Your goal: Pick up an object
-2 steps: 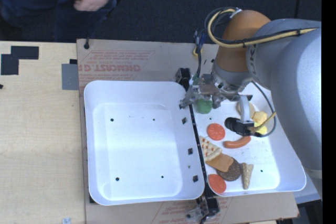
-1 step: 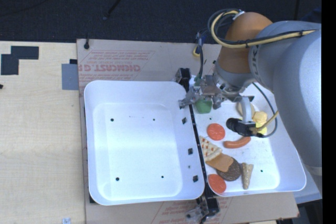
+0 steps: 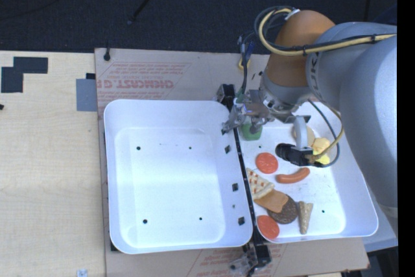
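Gripper: the gripper (image 3: 249, 119) is seen low over the far left corner of the right-hand bin (image 3: 353, 201), beside the wall next to the left-hand bin (image 3: 168, 194).
Gripper state: whether it is released or clenched cannot be told, since the mechanism is viewed from above and its tip is masked.
Task's thing: a small green object (image 3: 252, 133) is taken as the likeliest target. It sits in that same far left corner, close against the dividing wall.
Key relation: the green object lies directly beneath the gripper, showing just past its near side. Contact cannot be confirmed, and no grasp is claimed.
Long axis: none can be made out, because only a small part of the green object is exposed.
Other candidates: a red round slice (image 3: 266, 162) and an orange sausage (image 3: 293, 176) are found nearer the bin's middle, well clear of the gripper. A cone (image 3: 304, 217) lies towards the near edge.
Next move, as judged: a short straight descent is called for, not a sideways shift.
Risk: the dividing wall may be struck.
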Controlling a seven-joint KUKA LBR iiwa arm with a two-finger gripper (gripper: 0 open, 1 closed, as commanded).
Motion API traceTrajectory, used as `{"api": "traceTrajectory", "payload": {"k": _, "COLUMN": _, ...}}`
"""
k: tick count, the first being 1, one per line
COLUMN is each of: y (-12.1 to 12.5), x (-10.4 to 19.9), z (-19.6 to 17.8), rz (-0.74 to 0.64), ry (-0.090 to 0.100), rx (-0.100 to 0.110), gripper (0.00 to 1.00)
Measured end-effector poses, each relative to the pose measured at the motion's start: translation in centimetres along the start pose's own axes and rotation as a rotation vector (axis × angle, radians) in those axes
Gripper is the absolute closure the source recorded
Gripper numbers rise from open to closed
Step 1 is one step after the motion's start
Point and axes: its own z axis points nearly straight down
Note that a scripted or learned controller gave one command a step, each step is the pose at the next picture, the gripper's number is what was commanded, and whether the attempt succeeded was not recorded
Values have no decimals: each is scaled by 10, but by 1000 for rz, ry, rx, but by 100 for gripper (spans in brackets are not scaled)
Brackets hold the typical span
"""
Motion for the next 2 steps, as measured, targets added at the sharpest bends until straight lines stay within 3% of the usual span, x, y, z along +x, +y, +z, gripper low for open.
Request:
{"api": "traceTrajectory", "payload": {"k": 1, "y": 0, "x": 0, "z": 0, "rz": -1, "ry": -2, "rx": -1, "gripper": 0}}
{"api": "traceTrajectory", "payload": {"k": 2, "y": 2, "x": -15, "z": 9, "rz": 3, "ry": -13, "rx": -8, "gripper": 0}}
